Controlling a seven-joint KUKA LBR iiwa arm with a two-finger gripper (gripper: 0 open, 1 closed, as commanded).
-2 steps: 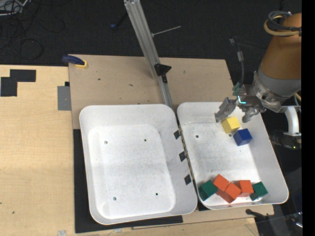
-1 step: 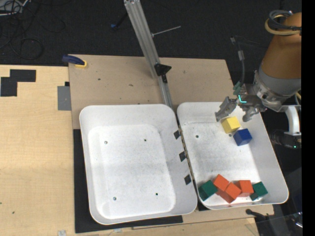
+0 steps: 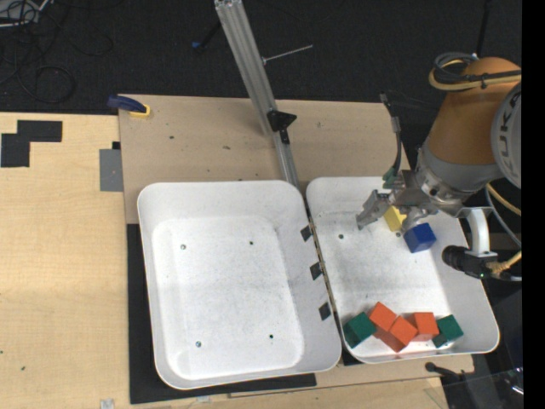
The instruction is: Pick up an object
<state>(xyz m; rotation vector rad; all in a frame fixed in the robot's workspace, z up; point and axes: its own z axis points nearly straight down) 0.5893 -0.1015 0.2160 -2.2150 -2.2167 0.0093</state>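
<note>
My two-finger gripper hangs over the right-hand shallow white bin, fingers spread, a small yellow block between them; whether they pinch it I cannot tell. Just beside it lies a small blue cube. I can read no lettering.

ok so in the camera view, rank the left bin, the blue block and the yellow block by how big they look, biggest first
1. Left bin, by far the largest.
2. Blue block.
3. Yellow block, which looks a little smaller, but the gripper partly covers it, so the order of the two blocks is unsure.
</note>
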